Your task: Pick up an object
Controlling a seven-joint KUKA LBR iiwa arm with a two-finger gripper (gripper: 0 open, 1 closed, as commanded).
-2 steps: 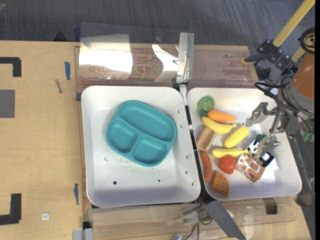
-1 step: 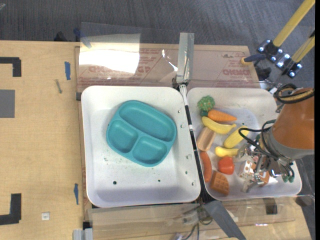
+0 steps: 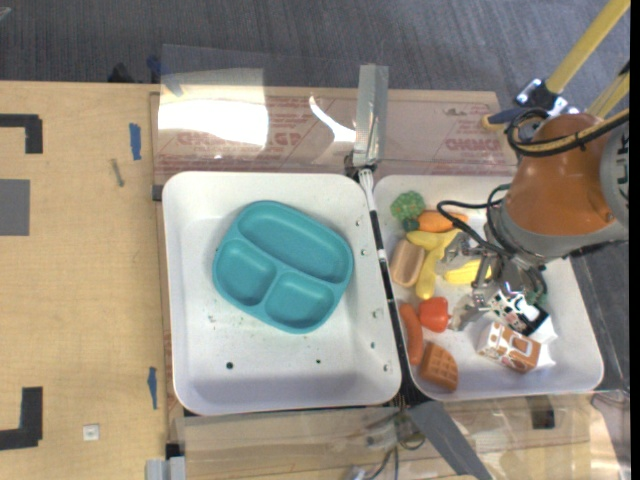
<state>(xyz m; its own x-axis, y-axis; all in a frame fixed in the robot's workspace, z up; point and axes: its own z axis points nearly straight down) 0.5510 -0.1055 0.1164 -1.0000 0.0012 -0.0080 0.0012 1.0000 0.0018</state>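
The right bin [image 3: 585,353] holds several toy foods. Among them are a green broccoli [image 3: 407,206], a yellow banana [image 3: 428,264], a tan bun [image 3: 406,262], a red tomato [image 3: 434,314], an orange carrot [image 3: 411,332], a waffle piece [image 3: 437,365] and a small carton [image 3: 509,347]. My gripper [image 3: 480,293] hangs low over the middle of this bin, just right of the banana and tomato and above the carton. A yellow piece [image 3: 461,273] lies close by its left side. The orange wrist band [image 3: 555,183] hides the bin's far right part.
The left bin [image 3: 190,368] holds a teal divided plate [image 3: 283,265]. A metal divider [image 3: 368,128] stands between the bins at the back. Yellow rods [image 3: 590,38] cross the top right corner. A wooden bench top [image 3: 70,268] lies to the left.
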